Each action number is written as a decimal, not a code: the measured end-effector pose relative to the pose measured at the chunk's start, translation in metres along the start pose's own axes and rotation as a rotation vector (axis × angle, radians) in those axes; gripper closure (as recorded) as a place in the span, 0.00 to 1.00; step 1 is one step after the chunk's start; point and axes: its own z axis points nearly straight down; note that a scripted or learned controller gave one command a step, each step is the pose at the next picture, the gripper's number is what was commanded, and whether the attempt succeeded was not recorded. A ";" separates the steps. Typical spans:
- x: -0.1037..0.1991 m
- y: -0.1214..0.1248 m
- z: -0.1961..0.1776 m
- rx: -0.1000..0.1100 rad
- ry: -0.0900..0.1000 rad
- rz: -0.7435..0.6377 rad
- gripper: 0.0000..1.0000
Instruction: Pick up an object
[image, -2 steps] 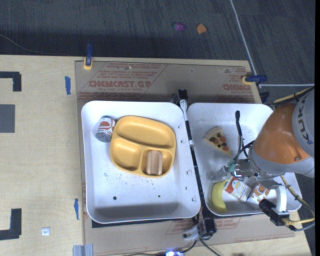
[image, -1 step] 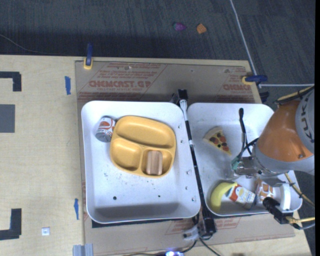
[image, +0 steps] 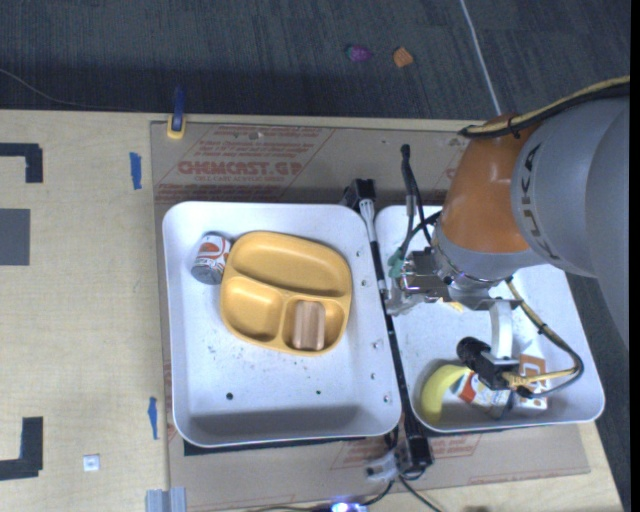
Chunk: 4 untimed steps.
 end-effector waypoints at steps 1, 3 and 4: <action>-0.059 -0.021 0.000 0.001 0.000 0.002 1.00; -0.133 0.011 0.083 0.002 -0.001 0.002 0.00; -0.122 -0.045 0.095 -0.018 -0.007 0.001 0.00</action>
